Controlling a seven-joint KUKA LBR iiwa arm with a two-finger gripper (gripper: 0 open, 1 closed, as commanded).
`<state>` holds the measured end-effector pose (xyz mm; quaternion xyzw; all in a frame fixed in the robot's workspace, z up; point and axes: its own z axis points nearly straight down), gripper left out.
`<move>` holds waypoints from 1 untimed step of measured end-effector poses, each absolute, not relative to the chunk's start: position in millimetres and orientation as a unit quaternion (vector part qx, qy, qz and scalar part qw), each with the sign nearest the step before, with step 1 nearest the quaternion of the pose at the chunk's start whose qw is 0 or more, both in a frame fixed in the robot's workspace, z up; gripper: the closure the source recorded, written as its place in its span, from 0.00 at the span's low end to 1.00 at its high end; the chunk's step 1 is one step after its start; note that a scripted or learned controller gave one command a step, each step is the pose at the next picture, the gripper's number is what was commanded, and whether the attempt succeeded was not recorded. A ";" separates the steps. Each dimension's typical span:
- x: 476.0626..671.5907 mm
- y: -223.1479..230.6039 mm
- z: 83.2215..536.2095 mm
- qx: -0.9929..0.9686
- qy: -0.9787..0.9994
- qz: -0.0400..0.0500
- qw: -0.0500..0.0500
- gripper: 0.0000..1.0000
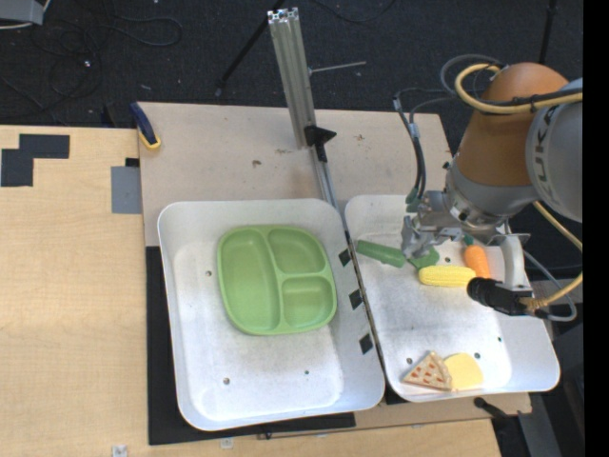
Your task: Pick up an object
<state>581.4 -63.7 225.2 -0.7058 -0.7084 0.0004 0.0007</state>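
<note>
- Bench (238, 141): bore two shallow white bins side by side; the left bin (190, 350) held a green divided plate (277, 280) with three compartments, lying flat near its middle; the plate carried nothing that could be made out.
- Right bin (514, 369): held the loose toy foods; a green pod-like piece (379, 252) lay near its upper left; a yellow corn cob (447, 275) lay just right of it; an orange carrot (477, 260) lay close beside the cob's right end, partly hidden by the arm's fittings; a pizza slice (426, 373) and a yellow cheese piece (465, 370) lay touching each other near the front rim, well apart from the rest.
- Arm (504, 141): reached in from the right; wrist hung low over the upper part of the right bin.
- Gripper (417, 241): sat low between the green piece and the corn cob, seemingly just above the bin floor; whether its fingers were spread or closed could not be told at this slant; nothing was visibly held between them.
- Step in hand, as judged: the descent or the closing stage of a pick, aimed at the green piece or the cob; which of the two could not be settled.
- Next move, as judged: called for the fingers to straddle one item squarely, close firmly, then lift straight up; the cob's rounded form and the crowding neighbours made a glancing, failed grip a fair risk.
</note>
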 end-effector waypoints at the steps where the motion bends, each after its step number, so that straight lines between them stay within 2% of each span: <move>1: 598.7 -5.2 217.9 -0.705 -0.709 0.000 0.001 1.00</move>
